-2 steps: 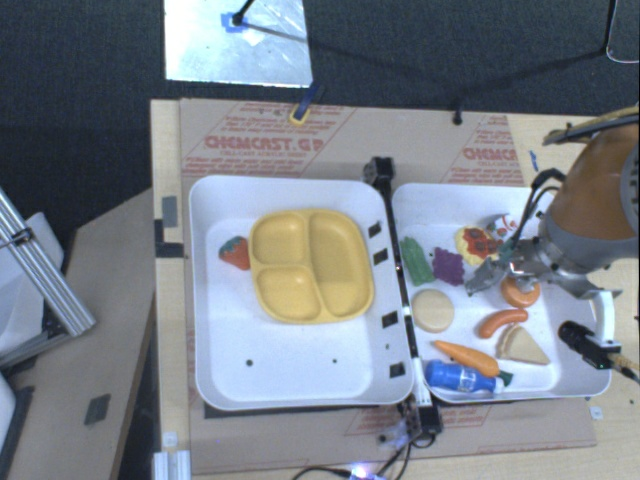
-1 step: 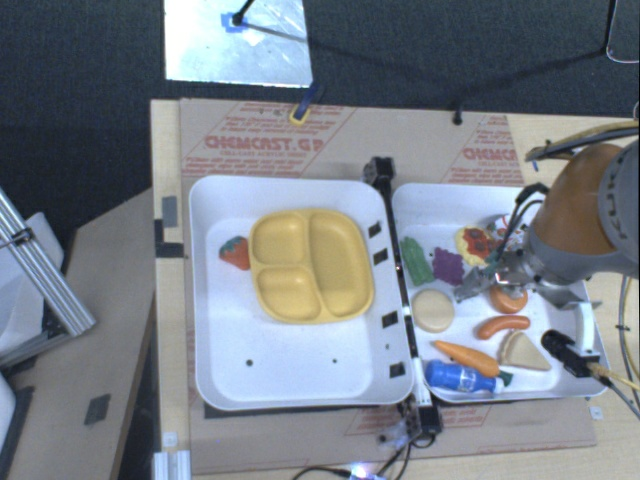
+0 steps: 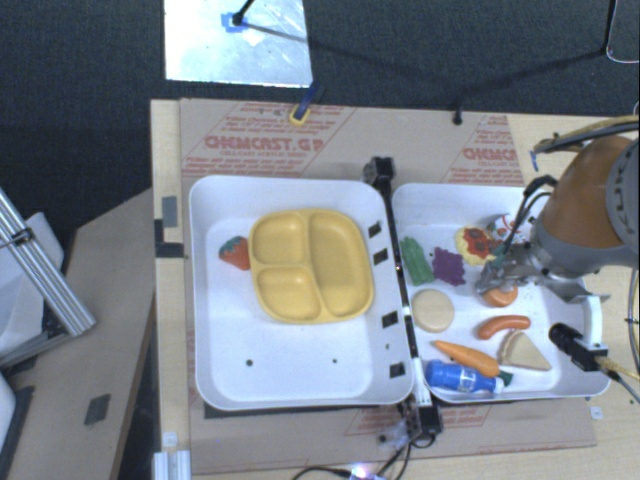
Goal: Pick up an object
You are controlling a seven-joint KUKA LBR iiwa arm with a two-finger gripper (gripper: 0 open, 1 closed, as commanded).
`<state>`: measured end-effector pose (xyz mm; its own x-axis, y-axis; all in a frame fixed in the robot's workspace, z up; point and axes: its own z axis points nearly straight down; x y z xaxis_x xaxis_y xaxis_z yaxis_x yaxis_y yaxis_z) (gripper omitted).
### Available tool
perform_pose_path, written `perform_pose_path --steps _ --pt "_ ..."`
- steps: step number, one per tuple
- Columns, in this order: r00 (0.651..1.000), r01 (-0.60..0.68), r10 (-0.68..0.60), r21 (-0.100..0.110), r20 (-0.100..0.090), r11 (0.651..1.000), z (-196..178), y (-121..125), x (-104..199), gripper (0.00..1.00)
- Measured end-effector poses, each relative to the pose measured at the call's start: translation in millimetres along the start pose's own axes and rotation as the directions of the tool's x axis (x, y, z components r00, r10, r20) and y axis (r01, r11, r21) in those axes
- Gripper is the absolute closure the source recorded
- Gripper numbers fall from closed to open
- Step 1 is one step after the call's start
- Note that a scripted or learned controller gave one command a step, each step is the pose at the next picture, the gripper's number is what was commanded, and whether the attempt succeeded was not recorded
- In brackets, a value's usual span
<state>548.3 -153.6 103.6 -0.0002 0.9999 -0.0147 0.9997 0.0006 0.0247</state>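
Observation:
My gripper is low in the right bin, near its middle right. It sits right over a small orange-red piece, partly hidden beneath it. Just left of the gripper lie a pizza slice and purple grapes. A green vegetable lies further left. In front are a round beige bun, a red sausage, a carrot, a pale wedge and a blue bottle.
The left bin holds a yellow divided plate with a strawberry beside it on the left. A black divider with clips runs between the bins. The arm covers the right bin's far right side.

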Motion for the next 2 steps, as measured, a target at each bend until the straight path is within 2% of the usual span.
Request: perform_pose_path --steps 1,2 --pt "1.0 0.003 -0.003 0.018 -0.013 1.0 -64.3 1.4 -2.0 1.0" --pt "1.0 0.004 -0.004 0.017 -0.013 1.0 -118.5 4.6 -3.1 1.0"
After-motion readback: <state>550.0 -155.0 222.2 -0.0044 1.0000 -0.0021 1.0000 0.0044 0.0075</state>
